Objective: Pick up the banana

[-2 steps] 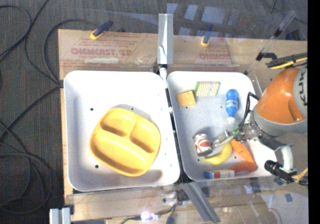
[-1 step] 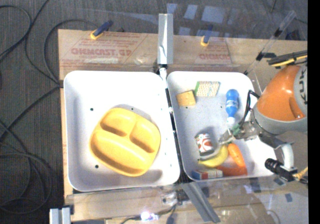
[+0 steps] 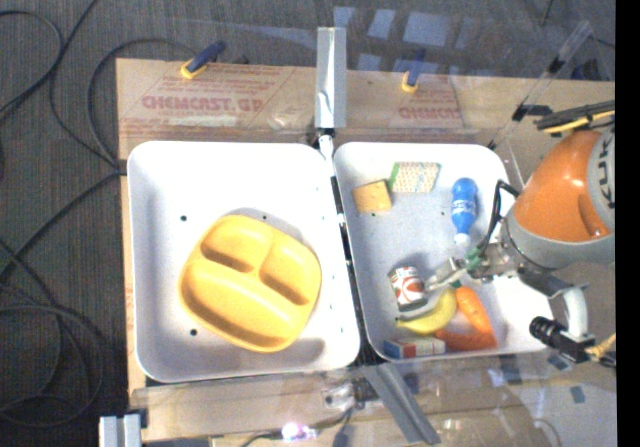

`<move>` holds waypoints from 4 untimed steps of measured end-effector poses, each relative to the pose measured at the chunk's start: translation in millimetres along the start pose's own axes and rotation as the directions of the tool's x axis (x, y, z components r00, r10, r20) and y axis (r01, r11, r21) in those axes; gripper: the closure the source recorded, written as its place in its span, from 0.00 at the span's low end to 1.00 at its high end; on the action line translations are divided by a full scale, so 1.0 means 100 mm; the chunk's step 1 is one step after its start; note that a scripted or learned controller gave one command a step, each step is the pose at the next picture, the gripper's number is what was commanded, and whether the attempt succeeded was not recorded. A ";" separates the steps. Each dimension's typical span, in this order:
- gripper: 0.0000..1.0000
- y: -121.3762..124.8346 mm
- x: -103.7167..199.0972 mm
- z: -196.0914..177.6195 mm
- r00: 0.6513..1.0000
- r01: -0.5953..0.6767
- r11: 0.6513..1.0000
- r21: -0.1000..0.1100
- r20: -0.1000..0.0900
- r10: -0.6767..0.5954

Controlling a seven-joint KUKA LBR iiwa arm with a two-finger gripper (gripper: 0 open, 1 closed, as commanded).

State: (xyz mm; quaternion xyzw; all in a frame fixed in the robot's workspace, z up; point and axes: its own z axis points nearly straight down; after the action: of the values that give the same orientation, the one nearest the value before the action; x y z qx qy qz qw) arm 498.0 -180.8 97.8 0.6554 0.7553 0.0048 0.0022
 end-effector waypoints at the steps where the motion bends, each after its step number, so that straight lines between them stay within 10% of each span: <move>1: 0.00 1.05 -0.32 -0.52 1.000 -0.012 1.000 0.011 0.007 0.012; 2: 0.00 0.87 0.60 0.11 0.993 0.120 0.993 0.005 0.004 -0.120; 3: 0.00 1.41 0.47 0.11 0.987 0.162 0.987 0.001 0.005 -0.162; 4: 0.00 1.67 0.34 0.11 0.883 0.470 0.881 0.051 -0.025 -0.469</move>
State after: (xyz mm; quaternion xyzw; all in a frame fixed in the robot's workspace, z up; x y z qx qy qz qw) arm 658.4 -123.7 88.1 0.4529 0.8913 -0.0128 -0.0196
